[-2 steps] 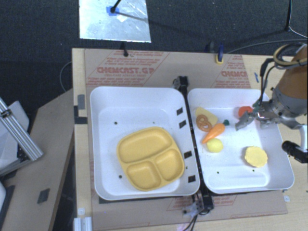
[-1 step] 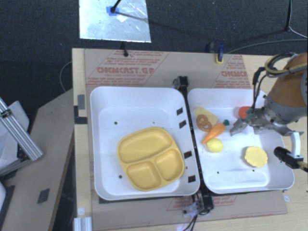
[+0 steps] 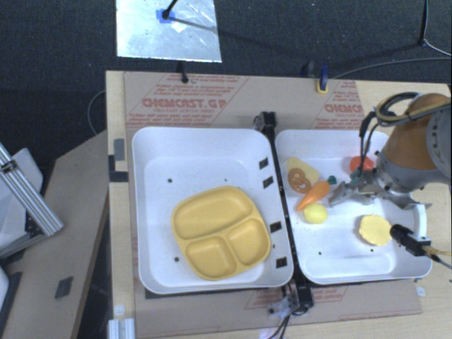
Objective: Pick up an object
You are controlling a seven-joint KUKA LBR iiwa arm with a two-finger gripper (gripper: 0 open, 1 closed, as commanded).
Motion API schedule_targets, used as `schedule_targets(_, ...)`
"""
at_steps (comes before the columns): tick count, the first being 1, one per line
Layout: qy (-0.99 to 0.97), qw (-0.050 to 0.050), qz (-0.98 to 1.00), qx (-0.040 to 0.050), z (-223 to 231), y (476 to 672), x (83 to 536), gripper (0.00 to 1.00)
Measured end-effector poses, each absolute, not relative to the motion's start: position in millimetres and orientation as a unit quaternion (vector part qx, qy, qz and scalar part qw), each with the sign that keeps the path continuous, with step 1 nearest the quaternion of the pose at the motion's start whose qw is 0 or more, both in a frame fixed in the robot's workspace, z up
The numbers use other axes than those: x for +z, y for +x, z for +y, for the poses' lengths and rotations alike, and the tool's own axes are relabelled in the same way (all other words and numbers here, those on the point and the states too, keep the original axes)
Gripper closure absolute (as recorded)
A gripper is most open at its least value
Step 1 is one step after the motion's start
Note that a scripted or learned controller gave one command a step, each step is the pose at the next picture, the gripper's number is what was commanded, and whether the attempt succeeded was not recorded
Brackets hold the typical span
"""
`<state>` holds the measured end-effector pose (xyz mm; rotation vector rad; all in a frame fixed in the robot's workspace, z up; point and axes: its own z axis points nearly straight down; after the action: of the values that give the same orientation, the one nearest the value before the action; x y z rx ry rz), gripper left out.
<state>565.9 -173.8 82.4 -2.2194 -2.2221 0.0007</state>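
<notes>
Pincer [image 3: 337,191] beside carrot [image 3: 311,195]; grip state unclear, red item [image 3: 361,164] partly hidden.

Grey arm [image 3: 417,150] with orange band, reaching in from the right, wrist bent low; pincer [image 3: 337,193] pointing left, finger state indiscernible.

One fixed camera high above the bench [image 3: 233,94], slanting down over both white bins [image 3: 152,161], moderately distant.

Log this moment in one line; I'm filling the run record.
arm: over right bin | gripper: beside carrot | grasp: none seen | left bin: yellow tray
</notes>
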Motion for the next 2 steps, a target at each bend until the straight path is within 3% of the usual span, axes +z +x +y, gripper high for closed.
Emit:
schedule_targets(1,-0.707,-0.002,-0.707,-0.0009,-174.4,567.4,95.6,1.00)
schedule_targets(2,-0.706,-0.002,-0.709,-0.0014,-173.3,569.8,139.1,1.00)
